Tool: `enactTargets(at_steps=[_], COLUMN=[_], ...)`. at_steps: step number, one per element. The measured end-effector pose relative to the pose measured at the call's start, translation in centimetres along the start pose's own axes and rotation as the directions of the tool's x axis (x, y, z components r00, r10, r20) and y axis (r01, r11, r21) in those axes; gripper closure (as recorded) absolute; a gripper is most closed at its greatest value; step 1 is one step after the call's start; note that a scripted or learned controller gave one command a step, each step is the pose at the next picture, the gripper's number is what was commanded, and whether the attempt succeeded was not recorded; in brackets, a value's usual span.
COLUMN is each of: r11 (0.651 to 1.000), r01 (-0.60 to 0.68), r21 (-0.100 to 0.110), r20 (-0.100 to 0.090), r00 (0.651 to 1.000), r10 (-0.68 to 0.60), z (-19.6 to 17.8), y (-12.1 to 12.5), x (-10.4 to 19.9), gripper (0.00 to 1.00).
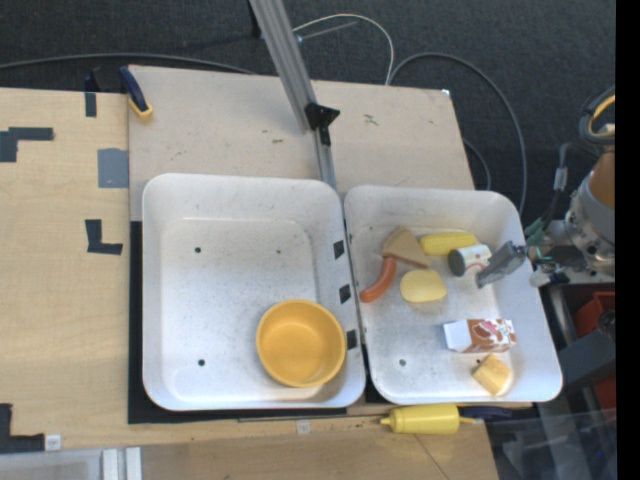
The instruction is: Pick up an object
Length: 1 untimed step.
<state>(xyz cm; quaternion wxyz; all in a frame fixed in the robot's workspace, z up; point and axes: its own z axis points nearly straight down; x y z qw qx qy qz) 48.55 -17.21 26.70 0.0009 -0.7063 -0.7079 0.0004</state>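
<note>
My gripper (497, 265) hangs over the right bin's (420, 373) right side; how wide it stands I cannot tell. The grey cylinder (468, 260) lies just left of it. I should centre over it before descending.

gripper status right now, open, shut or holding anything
Grey two-finger gripper: over the right white bin beside a small grey cylinder; whether it is open or shut cannot be told, and nothing can be seen held in it.
</note>
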Motion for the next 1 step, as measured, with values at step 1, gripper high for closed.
enactTargets(at_steps=[1], r11=[1.0], r01=[0.0], r21=[0.0], r20=[0.0], r00=[1.0], r10=[0.0], z=[-0.01], y=[0.0], x=[-0.02], gripper=[0.0])
